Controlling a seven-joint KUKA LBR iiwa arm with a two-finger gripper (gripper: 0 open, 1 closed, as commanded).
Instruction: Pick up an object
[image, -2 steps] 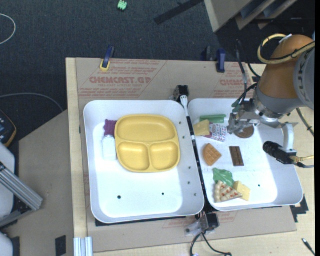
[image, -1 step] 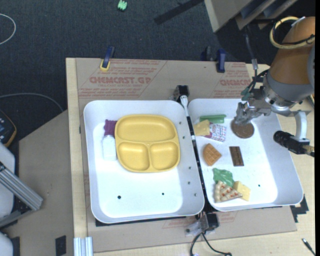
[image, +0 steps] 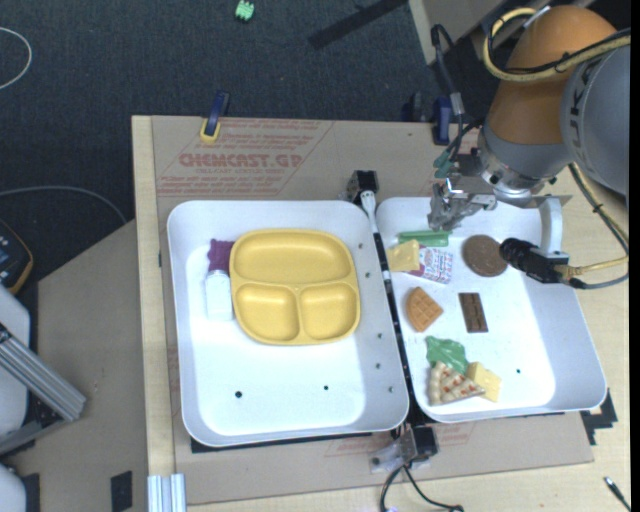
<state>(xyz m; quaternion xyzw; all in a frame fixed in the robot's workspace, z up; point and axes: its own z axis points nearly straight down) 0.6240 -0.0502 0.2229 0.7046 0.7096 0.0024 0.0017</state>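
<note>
In the camera view, the grey arm (image: 585, 95) with its orange band reached in from the right, and its pincer (image: 447, 214) hung over the far left corner of the right bin (image: 560, 345). Whether the pincer stood apart or together could not be told; nothing showed between its tips.

Just under the pincer, by the right bin's far left corner, lay a green strip (image: 423, 237), a yellow cheese wedge (image: 404, 257) and a small pink-and-white packet (image: 437, 265), crowded against each other. A round brown cookie (image: 484, 255) sat just beside the packet, toward the bin's far edge. Near the bin's middle lay an orange waffle piece (image: 423, 309) and, apart from it, a dark brown bar (image: 473, 312). Toward the near edge were a green leafy piece (image: 446, 352), a pizza slice (image: 455, 383) and a small yellow block (image: 487, 381), touching one another.

The left bin (image: 290, 400) held a yellow divided plate (image: 295, 285) toward its far edge. A white bottle (image: 217, 296) and a purple item (image: 220, 254) lay against the plate's left side.
</note>
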